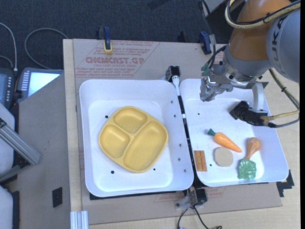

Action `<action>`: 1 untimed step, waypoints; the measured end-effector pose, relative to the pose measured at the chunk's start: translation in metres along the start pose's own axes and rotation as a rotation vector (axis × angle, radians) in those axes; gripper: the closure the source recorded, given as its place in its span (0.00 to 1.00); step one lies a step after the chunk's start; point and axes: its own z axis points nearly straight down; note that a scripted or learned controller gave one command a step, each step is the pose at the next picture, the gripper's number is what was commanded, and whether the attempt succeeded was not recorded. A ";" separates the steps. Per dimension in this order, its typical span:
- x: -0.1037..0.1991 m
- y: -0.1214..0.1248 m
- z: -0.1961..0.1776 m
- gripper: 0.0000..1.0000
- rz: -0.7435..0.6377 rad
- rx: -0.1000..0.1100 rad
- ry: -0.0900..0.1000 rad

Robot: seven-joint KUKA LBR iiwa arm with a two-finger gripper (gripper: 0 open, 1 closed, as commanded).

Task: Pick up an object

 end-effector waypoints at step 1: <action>0.043 0.002 0.010 1.00 0.000 0.005 0.001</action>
